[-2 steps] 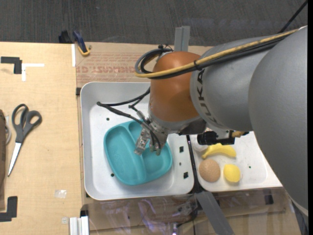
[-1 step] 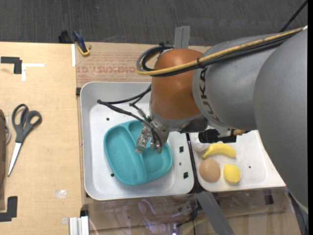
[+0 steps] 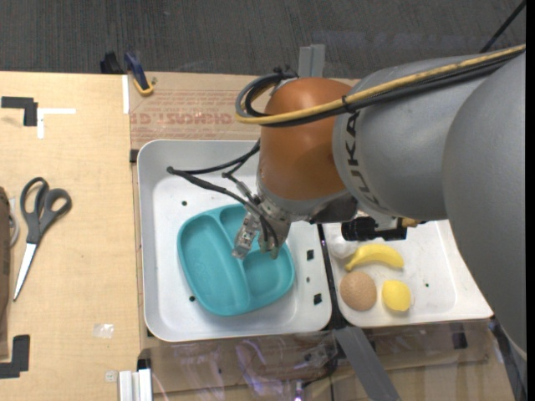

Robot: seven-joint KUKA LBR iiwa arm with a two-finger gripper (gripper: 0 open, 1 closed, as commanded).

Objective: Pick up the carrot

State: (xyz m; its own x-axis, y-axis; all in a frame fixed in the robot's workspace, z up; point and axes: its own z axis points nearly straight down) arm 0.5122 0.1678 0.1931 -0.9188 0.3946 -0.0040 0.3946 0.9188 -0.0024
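My gripper (image 3: 257,242) hangs low over the left bin (image 3: 157,224), just above the teal divided plate (image 3: 213,278) that lies in it. The tips are over the plate's right compartment, near its dividing ridge. Its two fingers (image 3: 245,239) stand apart, open, and teal shows between them with nothing held. The large grey arm with its orange band (image 3: 301,140) covers the back of the left bin and much of the right bin, hiding whatever lies beneath.
The right bin (image 3: 451,307) holds a banana (image 3: 374,258), a brown round fruit (image 3: 358,291) and a lemon (image 3: 396,296) near its front. Scissors (image 3: 35,220) lie on the wooden bench at the far left. Cardboard sits behind the left bin.
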